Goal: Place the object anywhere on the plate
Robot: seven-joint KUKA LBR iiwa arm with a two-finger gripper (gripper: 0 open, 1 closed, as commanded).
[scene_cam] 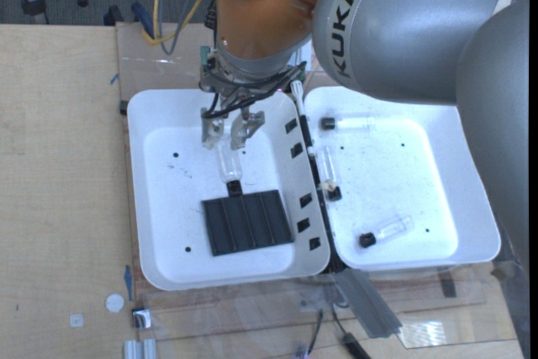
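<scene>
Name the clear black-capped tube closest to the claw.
The tube in the left bin, directly beneath the claw, its cap touching the black plate; the others lie in the right bin.

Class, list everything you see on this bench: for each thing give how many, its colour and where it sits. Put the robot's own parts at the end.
Bins: two, white, side by side on the bench.
Plate: one, black, ribbed, low in the left bin.
Tube under the claw: one, clear with a black cap, in the left bin, cap end at the plate's upper edge.
Other tubes: three, clear with black caps, in the right bin: one near the top, one along the left wall, one near the bottom.
Bench: one, light wood.
Arm: one, grey with an orange band.
Claw: one, metal, over the left bin, fingers down over the tube's upper end.
</scene>
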